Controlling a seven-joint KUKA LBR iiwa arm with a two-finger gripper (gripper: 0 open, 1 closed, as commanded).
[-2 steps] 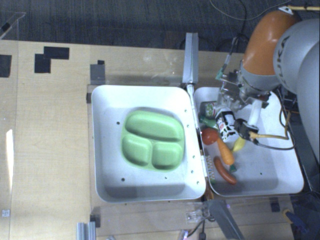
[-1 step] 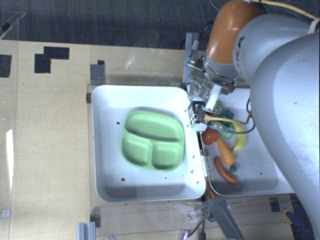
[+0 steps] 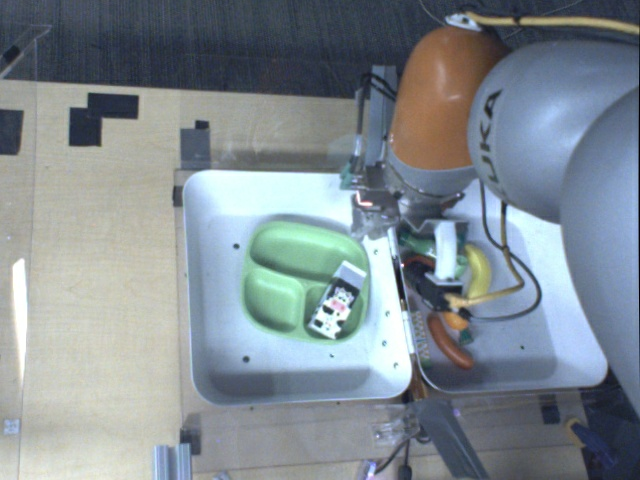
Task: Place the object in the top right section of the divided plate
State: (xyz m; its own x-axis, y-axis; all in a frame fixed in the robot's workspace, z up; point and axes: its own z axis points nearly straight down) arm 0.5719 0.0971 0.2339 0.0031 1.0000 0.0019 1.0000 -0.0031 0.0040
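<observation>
Camera view: slanted look down on two white bins side by side; the arm (image 3: 540,118) enters from the right.
Left bin (image 3: 215,363): holds the green divided plate (image 3: 290,248), near its middle.
Object: a small printed carton (image 3: 338,305) lying tilted in the plate's near right section; judged not yet in the target, which sits just beyond it on the far side.
Right bin (image 3: 560,363): toy food heaped at its left side, a banana (image 3: 480,268) and a sausage (image 3: 450,346) among it.
Gripper (image 3: 372,208): hangs over the shared bin wall at the plate's far right; whether the pincer is open or closed cannot be told.
</observation>
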